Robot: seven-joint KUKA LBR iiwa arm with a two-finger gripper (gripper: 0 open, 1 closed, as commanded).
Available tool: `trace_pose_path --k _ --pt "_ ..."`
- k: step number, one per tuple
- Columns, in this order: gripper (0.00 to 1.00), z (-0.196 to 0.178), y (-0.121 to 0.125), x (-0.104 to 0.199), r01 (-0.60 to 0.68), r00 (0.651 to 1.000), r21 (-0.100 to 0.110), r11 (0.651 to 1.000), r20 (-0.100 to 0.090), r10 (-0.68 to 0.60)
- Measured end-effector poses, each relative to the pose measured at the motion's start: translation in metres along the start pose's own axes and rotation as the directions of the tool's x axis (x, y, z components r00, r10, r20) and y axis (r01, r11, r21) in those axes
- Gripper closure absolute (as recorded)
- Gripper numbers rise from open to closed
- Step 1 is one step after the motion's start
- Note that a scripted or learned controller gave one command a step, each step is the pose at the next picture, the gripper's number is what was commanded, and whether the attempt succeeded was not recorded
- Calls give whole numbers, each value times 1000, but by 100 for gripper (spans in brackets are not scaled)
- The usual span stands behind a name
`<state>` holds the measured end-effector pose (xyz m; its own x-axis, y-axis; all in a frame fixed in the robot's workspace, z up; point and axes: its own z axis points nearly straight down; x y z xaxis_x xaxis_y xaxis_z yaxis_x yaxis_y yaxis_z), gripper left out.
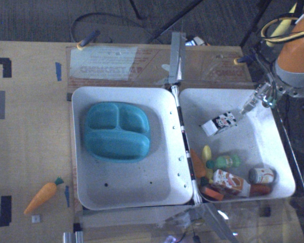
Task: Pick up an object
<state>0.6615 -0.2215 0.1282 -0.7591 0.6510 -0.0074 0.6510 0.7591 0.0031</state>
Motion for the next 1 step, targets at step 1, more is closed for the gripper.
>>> trace_pose_path --k 1 --pt "0 0 0 0 0 1000 0 1000 0 0"
